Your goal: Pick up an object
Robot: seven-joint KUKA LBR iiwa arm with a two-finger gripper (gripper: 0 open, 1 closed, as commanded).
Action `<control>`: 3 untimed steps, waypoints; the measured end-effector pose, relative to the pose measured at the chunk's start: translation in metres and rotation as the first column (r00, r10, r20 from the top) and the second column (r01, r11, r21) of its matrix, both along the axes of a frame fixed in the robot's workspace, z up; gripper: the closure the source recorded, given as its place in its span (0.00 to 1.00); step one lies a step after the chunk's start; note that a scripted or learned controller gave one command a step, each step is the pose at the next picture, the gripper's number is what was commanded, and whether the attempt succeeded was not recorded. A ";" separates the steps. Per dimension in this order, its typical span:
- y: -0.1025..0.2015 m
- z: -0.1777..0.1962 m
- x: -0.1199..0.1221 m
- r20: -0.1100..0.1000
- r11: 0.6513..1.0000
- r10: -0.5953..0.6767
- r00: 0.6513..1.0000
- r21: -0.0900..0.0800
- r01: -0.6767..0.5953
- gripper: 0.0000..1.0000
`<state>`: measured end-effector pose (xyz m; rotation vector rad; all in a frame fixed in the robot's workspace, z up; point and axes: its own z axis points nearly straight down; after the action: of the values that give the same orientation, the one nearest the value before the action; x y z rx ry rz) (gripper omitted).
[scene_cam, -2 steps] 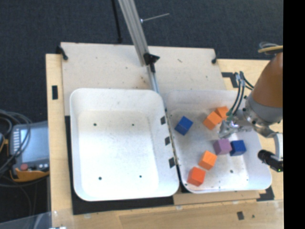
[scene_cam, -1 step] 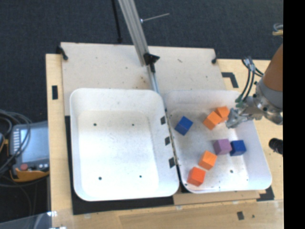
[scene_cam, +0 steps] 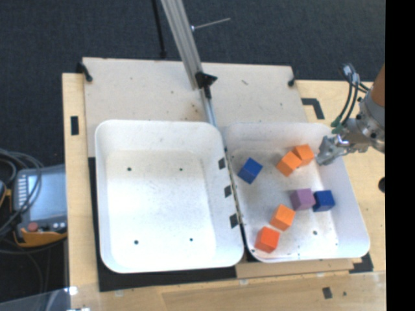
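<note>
The right bin (scene_cam: pixel 353 229) holds several cubes. A blue cube (scene_cam: pixel 249 170) lies near its left wall. Two orange cubes (scene_cam: pixel 295 159) touch each other at the upper middle. A purple cube (scene_cam: pixel 301 199) sits against a second blue cube (scene_cam: pixel 323 200). Lower down are an orange cube (scene_cam: pixel 283 216) and another orange cube (scene_cam: pixel 267 239) near the front rim. My gripper (scene_cam: pixel 328 150) hangs at the bin's upper right, just right of the orange pair, with nothing seen in it.
The left bin (scene_cam: pixel 104 141) stands beside the right one, sharing a divider edge (scene_cam: pixel 230 186). A slanted metal pole (scene_cam: pixel 185 37) rises from the back of the bench. A control pendant (scene_cam: pixel 39 199) with cables sits off the bench's left side.
</note>
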<state>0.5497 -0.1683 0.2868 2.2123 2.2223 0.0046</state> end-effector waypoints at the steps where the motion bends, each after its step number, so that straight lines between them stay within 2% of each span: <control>1: 0.053 0.004 -0.005 -0.004 1.000 0.002 1.000 0.002 -0.002 1.00; 3: 0.155 -0.015 -0.025 -0.007 1.000 0.002 1.000 0.002 -0.002 1.00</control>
<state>0.5251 -0.0137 0.2714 2.2151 2.2289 -0.0003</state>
